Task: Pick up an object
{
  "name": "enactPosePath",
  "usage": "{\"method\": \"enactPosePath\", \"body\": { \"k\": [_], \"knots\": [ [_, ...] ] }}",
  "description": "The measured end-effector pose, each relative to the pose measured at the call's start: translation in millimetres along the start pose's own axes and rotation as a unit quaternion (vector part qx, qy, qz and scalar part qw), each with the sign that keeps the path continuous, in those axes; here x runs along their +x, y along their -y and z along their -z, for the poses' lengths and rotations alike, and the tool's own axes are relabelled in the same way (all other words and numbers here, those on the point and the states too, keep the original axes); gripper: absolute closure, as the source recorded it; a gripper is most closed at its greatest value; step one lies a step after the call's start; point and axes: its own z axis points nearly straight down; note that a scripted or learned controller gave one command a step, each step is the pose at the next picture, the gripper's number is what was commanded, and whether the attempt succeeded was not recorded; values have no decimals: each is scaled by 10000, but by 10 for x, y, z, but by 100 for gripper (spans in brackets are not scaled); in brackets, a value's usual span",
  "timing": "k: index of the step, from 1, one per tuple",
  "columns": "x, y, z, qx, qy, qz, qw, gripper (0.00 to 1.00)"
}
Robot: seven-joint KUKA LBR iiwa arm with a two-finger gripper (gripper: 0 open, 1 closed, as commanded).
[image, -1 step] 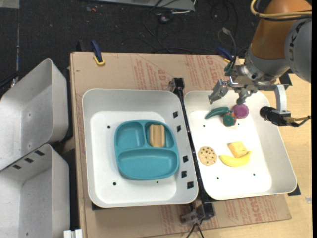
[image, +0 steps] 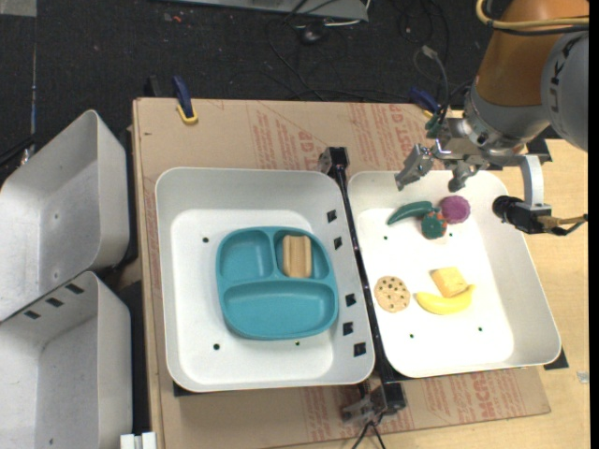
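Hovering with fingers spread wide, holding nothing, gripper [image: 437, 169] above the right bin's [image: 524, 344] far end, near the purple toy [image: 455, 209] — probably light, hard, slippery plastic, so best pinched across the round middle.

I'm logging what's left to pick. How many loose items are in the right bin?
5: green pepper, dark green piece and purple piece at the far end; cookie, yellow pieces nearer.
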Motion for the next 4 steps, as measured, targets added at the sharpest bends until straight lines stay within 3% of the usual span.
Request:
{"method": "enactPosePath", "body": {
  "k": [3, 4],
  "knots": [
    [-26, -105, -1475, 8, 1, -11, 10000, 0],
    [-26, -112, -1353, -11, 2, -14, 10000, 100]
  ]
}}
